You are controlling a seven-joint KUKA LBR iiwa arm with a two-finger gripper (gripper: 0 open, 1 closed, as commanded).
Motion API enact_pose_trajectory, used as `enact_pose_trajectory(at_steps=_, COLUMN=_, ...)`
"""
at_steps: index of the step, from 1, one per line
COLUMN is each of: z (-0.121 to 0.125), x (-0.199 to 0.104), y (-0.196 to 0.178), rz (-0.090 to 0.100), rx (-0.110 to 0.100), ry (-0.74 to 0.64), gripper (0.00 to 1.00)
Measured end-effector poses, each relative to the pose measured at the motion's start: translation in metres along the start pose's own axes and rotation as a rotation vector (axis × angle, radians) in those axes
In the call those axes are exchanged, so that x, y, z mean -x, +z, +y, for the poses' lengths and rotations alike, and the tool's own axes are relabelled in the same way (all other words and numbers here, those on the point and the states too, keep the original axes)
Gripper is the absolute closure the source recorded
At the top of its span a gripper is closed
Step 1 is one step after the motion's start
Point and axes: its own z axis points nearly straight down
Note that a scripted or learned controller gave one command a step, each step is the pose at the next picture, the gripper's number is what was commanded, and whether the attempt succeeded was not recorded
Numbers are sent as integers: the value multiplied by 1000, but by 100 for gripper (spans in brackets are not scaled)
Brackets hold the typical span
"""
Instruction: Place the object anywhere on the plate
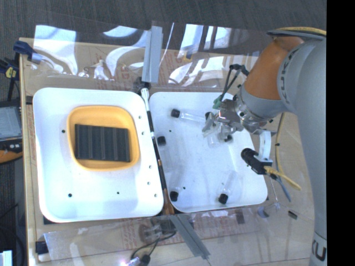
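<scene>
Closest to us: front strip of the tabletop, with a loose cable on it.
Right bin: we count a few small clear tubes with black caps. Our best guess for the task's thing is the black-capped tube near the far wall.
Hand: over the far right part of the right bin, low down. Honestly can't tell if it's spread or closed, or gripping anything. It's too cluttered there.
Tube vs hand: tube lies just beside the hand, toward the view's left, long axis roughly left-right, cap end pointing away from the hand.
Plate: yellow, in the left bin, dark ridged insert in its middle.
What the move turns on: we reckon the plate is well apart to the view's left, so any carry goes over the bins' shared rims.
</scene>
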Motion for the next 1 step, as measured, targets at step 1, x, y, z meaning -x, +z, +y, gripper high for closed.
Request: enact_pose_trajectory(at_steps=1, z=-61, x=-19, y=15, rz=-1, rx=-2, ry=-136, gripper=100)
